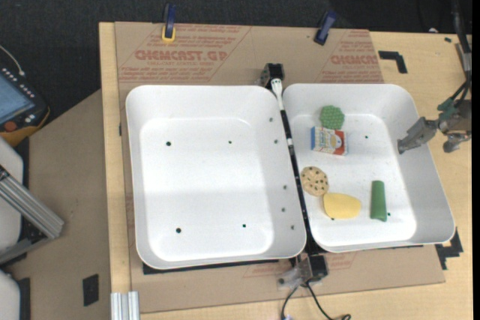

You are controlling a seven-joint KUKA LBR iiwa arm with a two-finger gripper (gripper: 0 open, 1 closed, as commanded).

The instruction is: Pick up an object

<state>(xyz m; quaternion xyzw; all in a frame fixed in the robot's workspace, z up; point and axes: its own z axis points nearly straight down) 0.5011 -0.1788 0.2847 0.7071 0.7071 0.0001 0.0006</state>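
Note:
The right bin [420, 183] holds several small objects: a green bumpy round piece [331, 115], a small red, white and blue carton [329, 140], a chocolate-chip cookie [315, 179], a yellow lump [342, 206] and a green cylinder [378, 201]. My gripper [433, 139] hangs at the right rim of that bin, well right of the carton. It is open, with one grey finger [415, 135] over the bin's edge and nothing between the fingers.
The left bin [142, 161] lies beside the right one, joined along a black hinge strip [289, 154]. Both rest on a cardboard sheet [225, 49] held by blue clamps [169, 20] at the back. Dark floor surrounds the bench.

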